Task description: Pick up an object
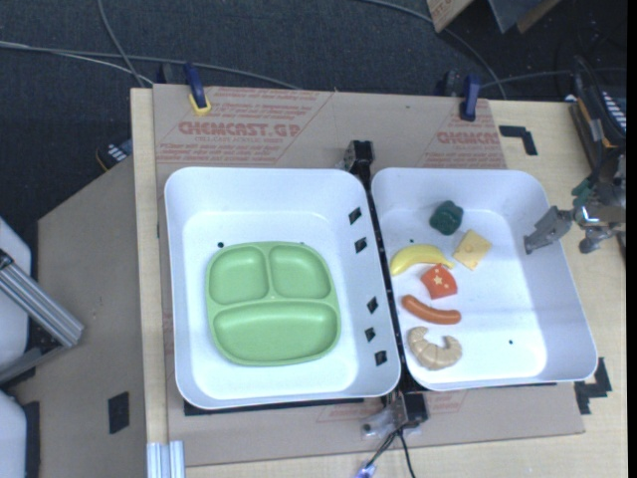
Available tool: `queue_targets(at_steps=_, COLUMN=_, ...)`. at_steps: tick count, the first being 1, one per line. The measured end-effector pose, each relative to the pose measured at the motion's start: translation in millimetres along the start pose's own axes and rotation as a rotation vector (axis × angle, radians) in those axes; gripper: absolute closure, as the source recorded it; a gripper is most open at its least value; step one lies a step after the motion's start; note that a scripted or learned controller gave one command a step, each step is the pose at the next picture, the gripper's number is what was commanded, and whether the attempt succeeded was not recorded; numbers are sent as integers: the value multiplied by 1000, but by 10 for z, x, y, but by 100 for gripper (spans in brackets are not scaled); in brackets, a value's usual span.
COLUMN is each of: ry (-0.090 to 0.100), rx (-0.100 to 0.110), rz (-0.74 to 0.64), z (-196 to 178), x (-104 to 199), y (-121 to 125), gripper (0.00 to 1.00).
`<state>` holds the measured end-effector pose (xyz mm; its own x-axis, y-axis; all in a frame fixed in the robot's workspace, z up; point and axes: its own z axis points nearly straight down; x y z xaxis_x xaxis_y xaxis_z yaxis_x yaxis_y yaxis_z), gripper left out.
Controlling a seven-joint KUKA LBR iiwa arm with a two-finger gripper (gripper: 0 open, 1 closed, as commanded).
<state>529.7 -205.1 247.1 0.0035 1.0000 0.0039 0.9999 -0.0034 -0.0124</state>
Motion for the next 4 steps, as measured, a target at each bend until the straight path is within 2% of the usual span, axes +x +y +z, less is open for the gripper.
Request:
queue_targets(at_steps=1, ry=-3, rx=-12, rz=-4, z=-62, x=6, y=25, gripper=0)
queue_targets(at_steps=4, ry=0, rx=-6, rz=-4, z=1410, x=64, y=-97, gripper=0)
